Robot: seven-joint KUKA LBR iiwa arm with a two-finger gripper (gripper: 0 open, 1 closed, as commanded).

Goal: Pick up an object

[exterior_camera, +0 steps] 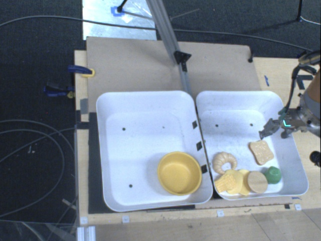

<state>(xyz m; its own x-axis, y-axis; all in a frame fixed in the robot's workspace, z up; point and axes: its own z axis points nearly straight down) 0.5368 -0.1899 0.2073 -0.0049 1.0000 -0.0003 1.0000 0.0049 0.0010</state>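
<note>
Grey two-finger gripper [271,128] at right bin [235,104] right edge, fingers' state unclear — approach step; next: descend onto tan toast slice [261,152].

The arm reaches in from the right; its end effector [271,129] points left, low.
</note>
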